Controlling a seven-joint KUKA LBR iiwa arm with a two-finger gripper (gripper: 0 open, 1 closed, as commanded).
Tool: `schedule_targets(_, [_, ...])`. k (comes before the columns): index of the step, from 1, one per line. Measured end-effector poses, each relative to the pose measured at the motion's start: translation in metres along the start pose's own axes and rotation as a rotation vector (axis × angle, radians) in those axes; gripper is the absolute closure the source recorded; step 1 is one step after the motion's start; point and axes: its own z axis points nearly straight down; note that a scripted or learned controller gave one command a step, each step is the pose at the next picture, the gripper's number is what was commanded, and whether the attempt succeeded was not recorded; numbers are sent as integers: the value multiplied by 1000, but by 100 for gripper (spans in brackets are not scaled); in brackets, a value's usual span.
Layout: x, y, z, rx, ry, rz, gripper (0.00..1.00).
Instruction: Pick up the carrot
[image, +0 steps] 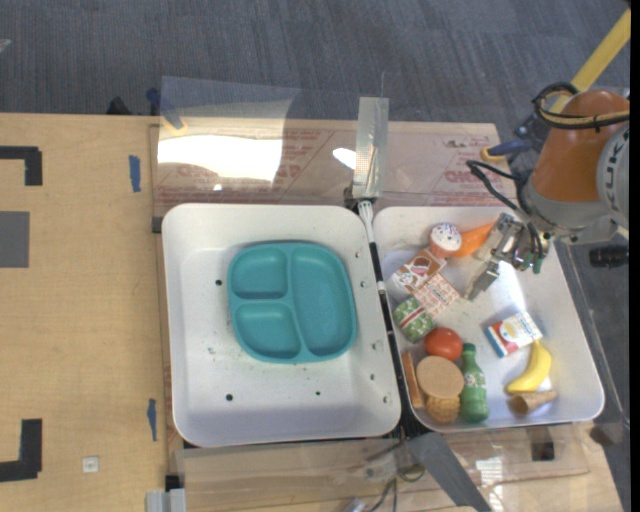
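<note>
The carrot (478, 237) is a small orange piece lying near the back of the right bin (583, 350), between a white and pink rounded toy (445, 238) and the gripper. The gripper (497, 262) hangs just to the carrot's right and a little nearer to me, below the orange band of the arm (572, 160). It points down and left into the bin. The carrot lies beside the gripper, and nothing shows it being held.
The right bin also holds a red and white packet (432, 290), a tomato (444, 344), a round bun (440, 385), a green bottle (472, 385), a banana (533, 370) and a small box (512, 332). A teal divided plate (294, 300) sits in the left bin (190, 330).
</note>
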Motion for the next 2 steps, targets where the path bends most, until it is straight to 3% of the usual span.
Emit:
schedule_targets(1, [-1, 3, 0, 3, -4, -325, 0])
schedule_targets(2, [-6, 9, -15, -9, -32, -327, 100])
